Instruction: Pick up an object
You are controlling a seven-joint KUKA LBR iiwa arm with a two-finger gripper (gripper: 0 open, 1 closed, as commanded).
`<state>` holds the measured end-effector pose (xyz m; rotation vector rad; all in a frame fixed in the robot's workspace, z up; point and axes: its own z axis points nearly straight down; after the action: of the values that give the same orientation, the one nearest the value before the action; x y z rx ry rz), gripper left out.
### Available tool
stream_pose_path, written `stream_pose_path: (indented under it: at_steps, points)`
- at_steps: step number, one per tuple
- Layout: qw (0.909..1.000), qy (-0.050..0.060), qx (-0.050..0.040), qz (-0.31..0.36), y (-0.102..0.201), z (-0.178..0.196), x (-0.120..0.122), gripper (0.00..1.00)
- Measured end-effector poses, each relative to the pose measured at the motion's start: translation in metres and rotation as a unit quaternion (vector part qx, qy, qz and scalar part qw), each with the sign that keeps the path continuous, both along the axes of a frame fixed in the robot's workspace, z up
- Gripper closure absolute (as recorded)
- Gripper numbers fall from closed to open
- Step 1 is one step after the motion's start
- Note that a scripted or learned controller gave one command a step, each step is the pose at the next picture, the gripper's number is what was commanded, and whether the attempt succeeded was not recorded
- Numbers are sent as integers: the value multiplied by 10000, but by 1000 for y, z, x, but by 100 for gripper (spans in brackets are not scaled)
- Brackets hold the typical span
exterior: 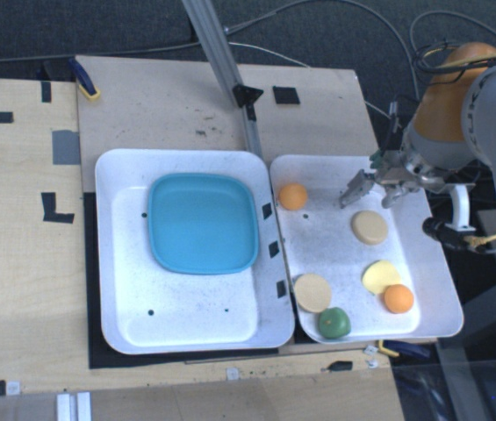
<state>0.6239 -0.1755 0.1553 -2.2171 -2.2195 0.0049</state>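
Note:
The right bin (430, 270) holds several small objects: an orange ball (292, 196) at its far left, a tan disc (370, 227) in the middle, a second tan disc (312, 292) near the front left, a green ball (334, 323), a yellow piece (379, 276) and a small orange ball (398, 298). My gripper (370, 192) hangs over the far part of this bin, just above the middle tan disc. Its two fingers (351, 191) are spread apart with nothing between them.
The left bin (116, 235) holds a blue square plate (203, 222). A grey metal pole (221, 51) slants across the back of the bench. Cables run behind the right bin near the arm (454, 103).

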Motion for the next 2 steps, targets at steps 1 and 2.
stream_pose_path:
  at_steps: [1,2]
  points:
    - [10000,-4,-1,0,6,-50,7,0]
    - [10000,-67,-24,-1,5,-62,9,0]
